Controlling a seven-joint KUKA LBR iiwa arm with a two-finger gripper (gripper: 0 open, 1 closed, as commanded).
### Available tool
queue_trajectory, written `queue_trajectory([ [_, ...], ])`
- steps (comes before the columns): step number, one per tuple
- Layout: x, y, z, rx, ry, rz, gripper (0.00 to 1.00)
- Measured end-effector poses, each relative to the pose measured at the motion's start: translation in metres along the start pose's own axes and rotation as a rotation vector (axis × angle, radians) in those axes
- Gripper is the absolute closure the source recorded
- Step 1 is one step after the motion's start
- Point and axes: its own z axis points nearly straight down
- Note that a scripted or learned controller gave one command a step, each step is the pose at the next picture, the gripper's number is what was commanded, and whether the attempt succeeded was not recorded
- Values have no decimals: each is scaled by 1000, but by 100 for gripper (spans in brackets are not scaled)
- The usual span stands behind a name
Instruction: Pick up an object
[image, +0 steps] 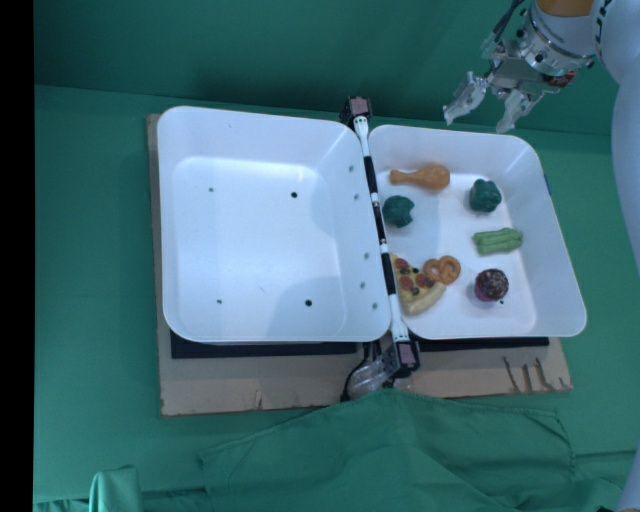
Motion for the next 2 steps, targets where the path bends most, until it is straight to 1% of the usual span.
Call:
queue_trajectory([
  [1,-14,-70,75,9,0,4,0],
  [2,0,-56,61,-4,-1,-1,0],
])
